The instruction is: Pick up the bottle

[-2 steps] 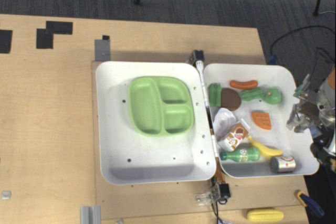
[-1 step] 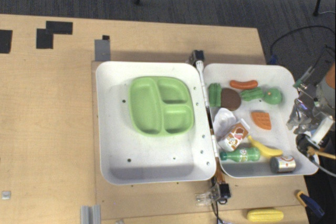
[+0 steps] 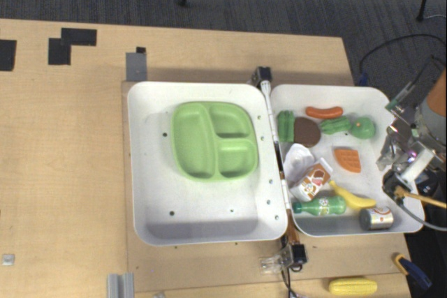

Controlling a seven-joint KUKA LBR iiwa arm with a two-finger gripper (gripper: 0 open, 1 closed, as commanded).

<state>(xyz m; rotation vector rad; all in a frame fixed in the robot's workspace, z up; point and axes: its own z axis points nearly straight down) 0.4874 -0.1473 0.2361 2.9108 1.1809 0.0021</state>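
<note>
None of the lift: done, as far as the view shows; the whole pick is left.
Bottle [image 3: 321,206]: green, lying on its side at the near edge of the right bin [image 3: 377,93], well apart from the gripper and off to the left of it, untouched.
Gripper [image 3: 404,171]: at the right rim of the right bin, above the rim rather than over the clutter; nothing shows between its tips.
Jaws: I cannot tell whether they stand apart or together; the metal parts blur into one another at that angle.
Neighbours of the bottle: a banana [image 3: 355,199] touching or just beside its cap end, on the side nearer the gripper; a small carton [image 3: 314,182] just behind it; a silver can [image 3: 378,218] between bottle and gripper, near the bin's corner.
Left bin [image 3: 147,171]: holds a green divided tray [image 3: 213,140], far from the gripper and no part of this job.
Left to do, by my judgement: travel over the bottle, descend, close, raise.
Likely snag: banana and can crowd the approach.
</note>
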